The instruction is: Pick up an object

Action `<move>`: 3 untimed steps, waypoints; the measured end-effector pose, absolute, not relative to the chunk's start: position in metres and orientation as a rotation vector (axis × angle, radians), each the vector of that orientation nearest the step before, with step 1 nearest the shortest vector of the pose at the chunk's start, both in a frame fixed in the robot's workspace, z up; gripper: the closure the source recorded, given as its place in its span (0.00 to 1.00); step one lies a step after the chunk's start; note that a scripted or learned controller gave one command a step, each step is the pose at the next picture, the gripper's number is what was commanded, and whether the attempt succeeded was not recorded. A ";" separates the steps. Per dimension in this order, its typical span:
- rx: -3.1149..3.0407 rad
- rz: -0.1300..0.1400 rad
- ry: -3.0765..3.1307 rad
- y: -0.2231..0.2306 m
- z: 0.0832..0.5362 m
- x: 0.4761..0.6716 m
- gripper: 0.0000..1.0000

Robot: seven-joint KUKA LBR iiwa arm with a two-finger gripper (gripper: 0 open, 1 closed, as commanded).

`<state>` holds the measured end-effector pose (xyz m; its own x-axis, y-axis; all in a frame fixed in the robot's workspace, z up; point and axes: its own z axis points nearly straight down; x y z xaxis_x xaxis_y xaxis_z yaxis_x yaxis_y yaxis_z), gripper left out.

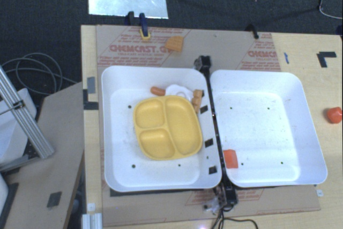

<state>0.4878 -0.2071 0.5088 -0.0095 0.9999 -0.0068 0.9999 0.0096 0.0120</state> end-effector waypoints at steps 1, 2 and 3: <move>2.201 0.006 2.223 -0.207 0.509 0.488 0.00; 2.201 0.006 2.223 -0.207 0.509 0.488 0.00; 2.201 0.006 2.223 -0.207 0.509 0.488 0.00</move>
